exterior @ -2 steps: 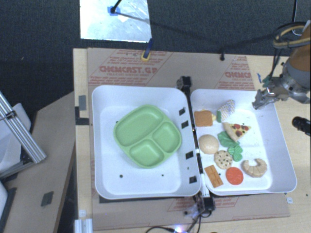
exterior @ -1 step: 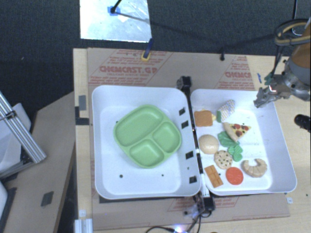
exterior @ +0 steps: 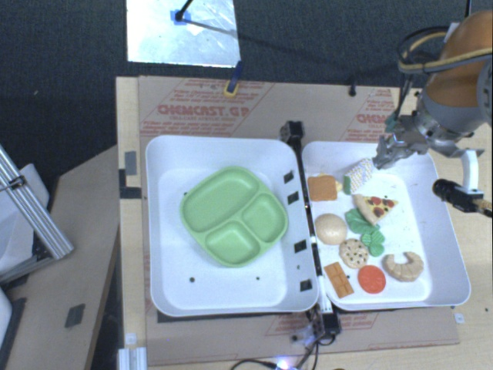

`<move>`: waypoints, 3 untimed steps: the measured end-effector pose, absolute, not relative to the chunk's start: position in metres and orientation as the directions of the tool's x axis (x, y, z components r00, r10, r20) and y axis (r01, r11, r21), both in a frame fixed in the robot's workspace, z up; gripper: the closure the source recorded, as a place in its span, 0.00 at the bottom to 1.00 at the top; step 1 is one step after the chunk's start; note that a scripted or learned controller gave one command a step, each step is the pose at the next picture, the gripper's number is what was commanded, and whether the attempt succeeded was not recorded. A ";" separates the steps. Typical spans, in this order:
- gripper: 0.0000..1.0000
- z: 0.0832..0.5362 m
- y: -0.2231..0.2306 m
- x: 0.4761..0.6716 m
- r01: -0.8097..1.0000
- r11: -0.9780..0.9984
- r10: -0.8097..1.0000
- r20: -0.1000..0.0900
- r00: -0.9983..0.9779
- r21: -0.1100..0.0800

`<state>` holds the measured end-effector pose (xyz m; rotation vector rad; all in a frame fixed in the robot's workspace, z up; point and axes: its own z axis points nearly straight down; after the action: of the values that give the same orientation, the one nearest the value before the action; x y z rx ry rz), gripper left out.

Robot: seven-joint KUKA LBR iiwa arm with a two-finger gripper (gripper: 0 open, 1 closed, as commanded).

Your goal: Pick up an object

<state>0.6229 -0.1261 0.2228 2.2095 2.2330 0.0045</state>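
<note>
The arm reaches in over the far corner of the right bin, and its jaws hang low just above a small pale, green-flecked piece that lies near the bin's far wall. From where I stand I cannot tell how the jaws are set; the tip is a blur of grey metal, and nothing shows between them.

Taking that pale piece as the mark: just nearside of it lies the pizza slice, and to its left sits the orange toast square. Farther toward me from it are the round bun, the green leafy thing, the cookie, the red tomato slice, the croissant and a flat orange cracker. Well off to the left of it, in the other bin, rests the green divided plate.

This looks to me like the approach stage, with the pick itself not yet made. The pale piece seems the likely target. The next move would call for a short, straight descent onto it, then a close and a clean lift. The pizza slice lies close enough that a skewed descent could nudge it.
</note>
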 end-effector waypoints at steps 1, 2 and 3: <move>1.00 0.216 -0.074 0.610 1.000 0.010 1.000 0.002 -0.010 0.000; 1.00 0.232 -0.019 0.608 1.000 0.011 1.000 0.002 -0.011 0.003; 1.00 0.215 0.018 0.609 1.000 0.009 1.000 0.001 -0.009 0.000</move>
<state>0.6091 0.0177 0.2146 2.2128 2.2317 0.0012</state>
